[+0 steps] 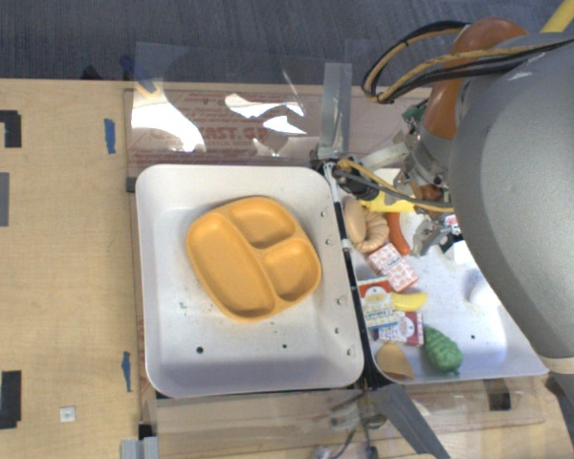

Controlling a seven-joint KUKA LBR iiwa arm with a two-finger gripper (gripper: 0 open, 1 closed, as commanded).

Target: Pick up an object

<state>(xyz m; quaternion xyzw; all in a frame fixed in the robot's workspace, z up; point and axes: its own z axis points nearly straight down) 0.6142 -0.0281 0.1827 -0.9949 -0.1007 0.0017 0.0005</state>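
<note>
My gripper [429, 229] hangs low over the back part of the right bin [488, 342], under the orange band [447, 103] of the arm. Just left of it lie a tan bread roll [353, 226], an orange-red stick [394, 229] and a red-and-white carton [394, 268]. A yellow banana-like piece [408, 301], a printed packet [387, 321], a green knobbly toy [442, 351] and a tan wedge [394, 360] lie nearer the front. The arm's grey body hides the bin's right side.
The left bin [163, 333] holds an orange three-part plate [253, 256]. A raised divider [349, 285] separates the two bins. Yellow and black cables [402, 60] loop above the wrist. Clear plastic sheeting [230, 122] lies behind the bins.
</note>
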